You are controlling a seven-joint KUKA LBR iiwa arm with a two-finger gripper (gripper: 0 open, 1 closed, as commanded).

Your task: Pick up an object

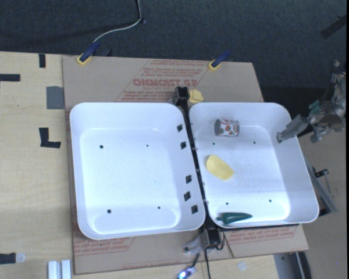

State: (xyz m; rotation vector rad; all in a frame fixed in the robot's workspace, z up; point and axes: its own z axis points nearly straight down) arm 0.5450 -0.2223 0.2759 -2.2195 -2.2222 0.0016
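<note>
The right bin (279, 173) holds three things. A small white and red can (226, 128) lies on its side near the back. A yellow rounded lump (219, 168) rests near the middle, close to the divider. A dark green pointed object (235, 217) lies at the front rim. My gripper (284, 135) hangs over the bin's right rim, far right of the can and apart from all three things. Nothing shows in its grasp.
The left bin (81, 156) sits beside the right one on a cardboard sheet (163, 80). Black clips (189, 179) run along the shared divider. A yellow clamp (193, 96) sits at the divider's back end. Arm hardware (328, 112) crowds the right edge.
</note>
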